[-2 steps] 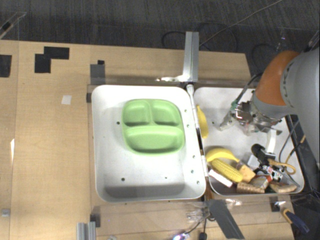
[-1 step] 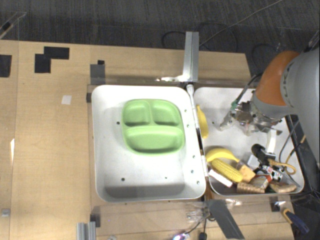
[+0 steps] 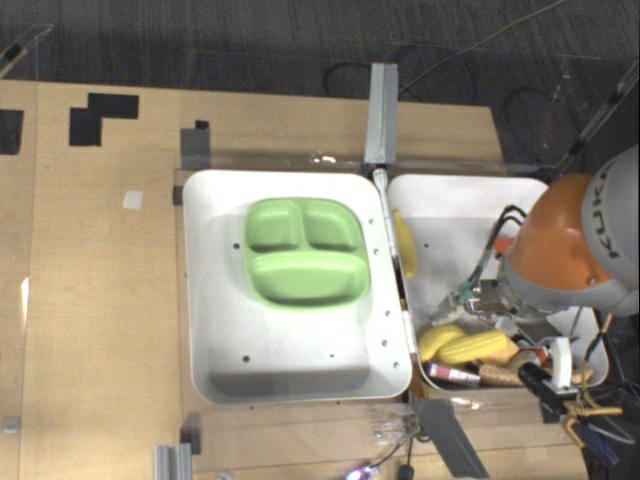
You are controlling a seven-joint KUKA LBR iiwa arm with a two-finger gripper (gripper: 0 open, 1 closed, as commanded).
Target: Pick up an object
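Matt green plastic tray [image 3: 304,251], smooth white plastic bins [image 3: 215,298]; pale wood bench [image 3: 90,298]

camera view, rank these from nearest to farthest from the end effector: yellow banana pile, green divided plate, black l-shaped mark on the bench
1. Yellow banana pile: in the right bin, just below-left of the end effector.
2. Green divided plate: in the left bin, across the divider.
3. Black L-shaped mark: on the wooden bench at upper left, outside both bins.

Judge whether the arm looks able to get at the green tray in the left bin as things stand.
Probably yes. The green tray lies flat in the left bin with nothing on or over it. The arm is over the right bin, so it would have to cross the divider.
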